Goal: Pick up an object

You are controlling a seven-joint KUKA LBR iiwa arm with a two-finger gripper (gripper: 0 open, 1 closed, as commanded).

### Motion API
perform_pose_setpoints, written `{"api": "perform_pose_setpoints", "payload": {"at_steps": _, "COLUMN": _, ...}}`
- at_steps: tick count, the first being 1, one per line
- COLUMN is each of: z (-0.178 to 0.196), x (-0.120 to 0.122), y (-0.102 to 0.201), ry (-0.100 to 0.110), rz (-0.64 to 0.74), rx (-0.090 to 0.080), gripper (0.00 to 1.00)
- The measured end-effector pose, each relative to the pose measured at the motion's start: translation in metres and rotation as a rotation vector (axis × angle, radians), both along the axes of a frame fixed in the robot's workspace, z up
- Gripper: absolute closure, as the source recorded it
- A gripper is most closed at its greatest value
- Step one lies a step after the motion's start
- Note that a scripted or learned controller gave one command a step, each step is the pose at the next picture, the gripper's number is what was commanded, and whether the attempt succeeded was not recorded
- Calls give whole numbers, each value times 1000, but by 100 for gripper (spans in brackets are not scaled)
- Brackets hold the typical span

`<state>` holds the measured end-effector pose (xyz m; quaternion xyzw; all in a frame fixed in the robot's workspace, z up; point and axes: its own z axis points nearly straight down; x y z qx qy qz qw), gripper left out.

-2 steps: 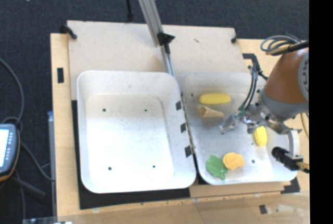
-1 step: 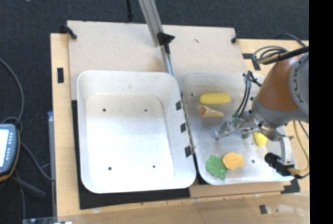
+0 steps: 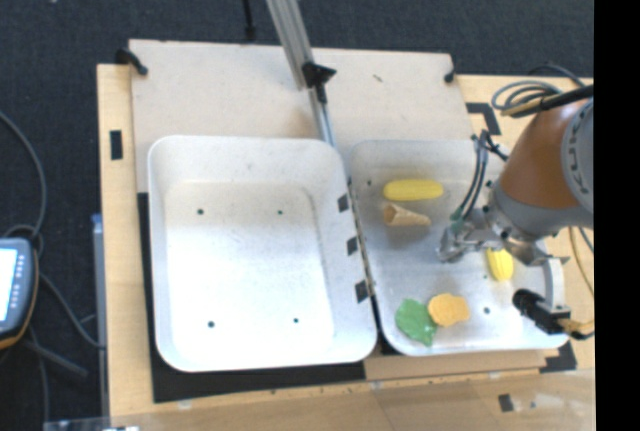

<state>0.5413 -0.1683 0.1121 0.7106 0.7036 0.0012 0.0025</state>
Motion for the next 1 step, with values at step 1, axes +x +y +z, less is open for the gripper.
{"api": "perform_pose_setpoints", "payload": {"at_steps": 1, "z": 57, "x": 6, "y": -12, "ry": -3, "rz": 2, "rx": -2, "gripper": 100}}
